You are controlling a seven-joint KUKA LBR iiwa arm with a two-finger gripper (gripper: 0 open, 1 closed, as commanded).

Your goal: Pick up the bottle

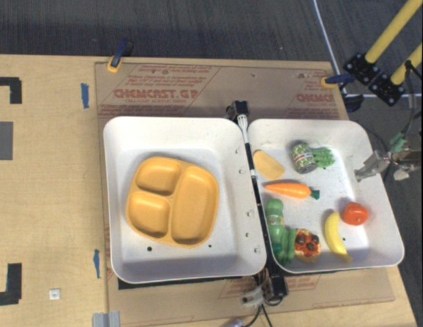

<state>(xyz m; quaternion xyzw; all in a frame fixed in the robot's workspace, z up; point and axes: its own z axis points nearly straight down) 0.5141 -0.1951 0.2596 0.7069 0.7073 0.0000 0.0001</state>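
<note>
Green bottle lies along the right bin's left wall, so bring your gripper, whose opening I cannot tell, down across its middle, clear of the wall.

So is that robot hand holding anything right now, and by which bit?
Nothing is held. The gripper sits at the right bin's right edge with nothing in it; the green bottle lies untouched by the bin's left wall.

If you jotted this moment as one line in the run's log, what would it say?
bottle: lying in right bin by left wall, not picked | gripper: at right bin's right rim, apart from bottle | yellow tray: left bin
</note>
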